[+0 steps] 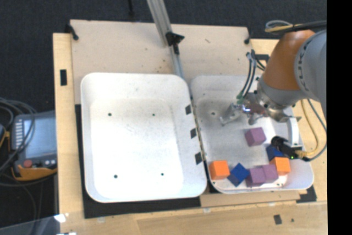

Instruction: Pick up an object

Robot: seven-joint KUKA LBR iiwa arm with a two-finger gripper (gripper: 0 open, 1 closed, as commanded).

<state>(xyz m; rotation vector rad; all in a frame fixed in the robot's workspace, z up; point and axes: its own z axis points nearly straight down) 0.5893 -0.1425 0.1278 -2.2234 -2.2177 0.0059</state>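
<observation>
Blocks sit loose in right bin, none lifted. Purple cube lies alone mid-bin, just below-right of hand; likeliest target, my guess, since it has free space on all sides. Rest crowd the near edge: orange cube, blue cube, purple pair, small orange block, dark blue piece partly hidden. Clustered against the bin wall, so harder to grip, I judge. Left bin holds no blocks. Both bins rest on worktop.

Arm reaches in from right, orange band above wrist, wrist bent down over right bin. Hand is low over bare bin floor, pointing left; nothing seen between fingers. Open or closed: cannot tell, metal parts blur together.
</observation>
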